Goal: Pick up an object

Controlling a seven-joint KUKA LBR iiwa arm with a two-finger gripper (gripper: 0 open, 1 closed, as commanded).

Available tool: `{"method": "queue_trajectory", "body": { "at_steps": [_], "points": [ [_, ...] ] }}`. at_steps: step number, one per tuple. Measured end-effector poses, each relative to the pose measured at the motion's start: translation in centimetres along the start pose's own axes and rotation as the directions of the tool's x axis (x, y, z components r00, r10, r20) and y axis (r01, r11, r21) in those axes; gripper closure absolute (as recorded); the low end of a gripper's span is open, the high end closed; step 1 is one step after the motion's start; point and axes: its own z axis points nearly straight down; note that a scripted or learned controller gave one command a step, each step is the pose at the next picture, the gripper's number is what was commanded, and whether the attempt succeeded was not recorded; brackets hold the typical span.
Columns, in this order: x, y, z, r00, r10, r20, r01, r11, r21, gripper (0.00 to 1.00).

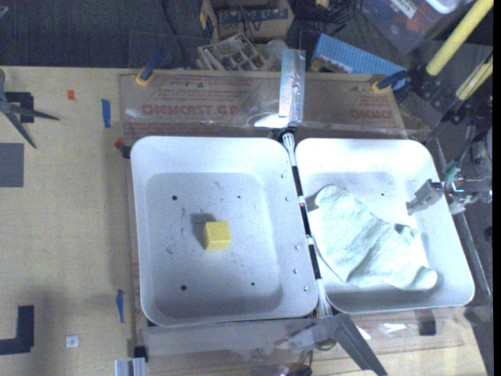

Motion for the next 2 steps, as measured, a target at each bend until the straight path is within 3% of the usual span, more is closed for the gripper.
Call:
{"method": "queue_trajectory", "body": {
  "at_steps": [1, 2],
  "points": [
    [4.8, 0.9, 13.2, 0.997, -0.075, 0.0, 0.075, 0.997, -0.001, 0.0],
    [4.6, 0.9, 12.2, 0.998, -0.07, 0.003, 0.07, 0.998, -0.005, 1.0]
  ]
}}
